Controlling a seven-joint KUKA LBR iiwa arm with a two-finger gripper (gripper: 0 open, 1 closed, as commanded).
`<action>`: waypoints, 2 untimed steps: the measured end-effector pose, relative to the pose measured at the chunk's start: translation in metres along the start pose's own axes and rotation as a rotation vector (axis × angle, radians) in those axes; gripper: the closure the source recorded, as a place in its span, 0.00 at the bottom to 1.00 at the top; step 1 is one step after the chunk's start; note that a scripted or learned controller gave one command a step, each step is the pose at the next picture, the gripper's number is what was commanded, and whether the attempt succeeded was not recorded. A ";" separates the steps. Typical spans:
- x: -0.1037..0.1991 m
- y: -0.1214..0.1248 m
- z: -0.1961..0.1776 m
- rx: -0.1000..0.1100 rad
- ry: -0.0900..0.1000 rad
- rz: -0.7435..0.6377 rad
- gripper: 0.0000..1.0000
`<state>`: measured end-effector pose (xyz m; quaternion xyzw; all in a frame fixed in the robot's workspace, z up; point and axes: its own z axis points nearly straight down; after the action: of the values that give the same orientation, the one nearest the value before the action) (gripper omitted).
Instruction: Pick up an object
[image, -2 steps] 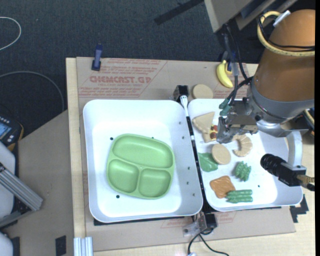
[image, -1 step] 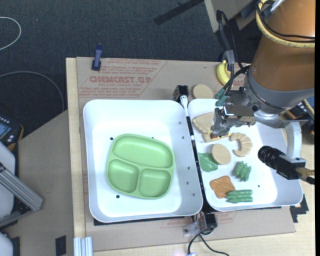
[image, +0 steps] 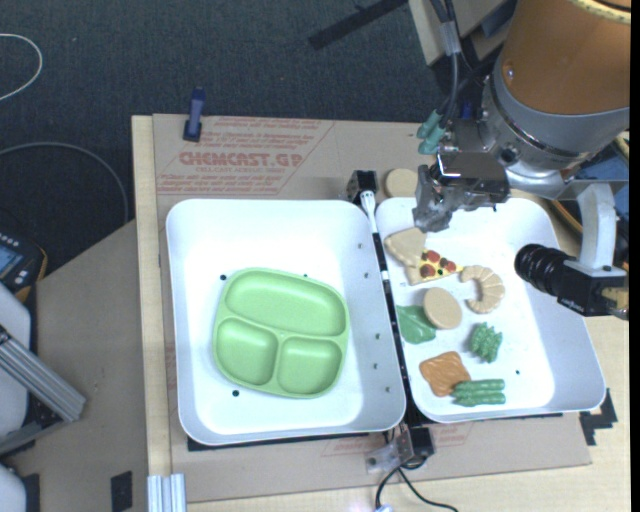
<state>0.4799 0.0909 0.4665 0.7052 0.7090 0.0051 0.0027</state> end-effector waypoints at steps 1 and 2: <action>-0.032 -0.002 0.043 0.016 -0.004 0.010 1.00; -0.030 0.000 0.030 0.008 -0.003 0.006 1.00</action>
<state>0.4800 0.0609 0.4361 0.7073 0.7070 0.0012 0.0012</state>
